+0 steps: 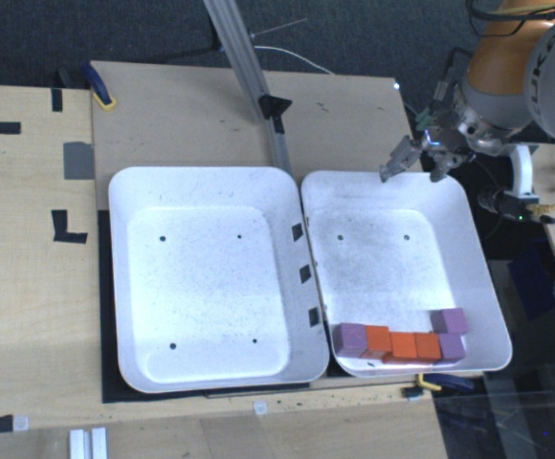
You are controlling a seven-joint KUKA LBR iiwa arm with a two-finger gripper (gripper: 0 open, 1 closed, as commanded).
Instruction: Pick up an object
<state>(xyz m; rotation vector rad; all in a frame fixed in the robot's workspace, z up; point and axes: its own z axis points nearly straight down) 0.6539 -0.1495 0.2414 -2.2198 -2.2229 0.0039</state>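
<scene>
Two-finger gripper [413, 161] spread open, holding nothing, above far rim of shallow white right bin [483, 256]; roughly 5 purple and orange blocks [402, 340] along its near wall.

Two bins sit side by side, the left bin [206, 275] at nine o'clock of the right bin [402, 256], whose six o'clock edge holds clustered blocks [402, 340].

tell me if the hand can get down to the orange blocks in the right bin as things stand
Probably yes. The hand hovers at the right bin's far rim, and bare floor lies between it and the orange blocks. They sit packed against purple blocks along the near wall, so grasping may be awkward.
</scene>
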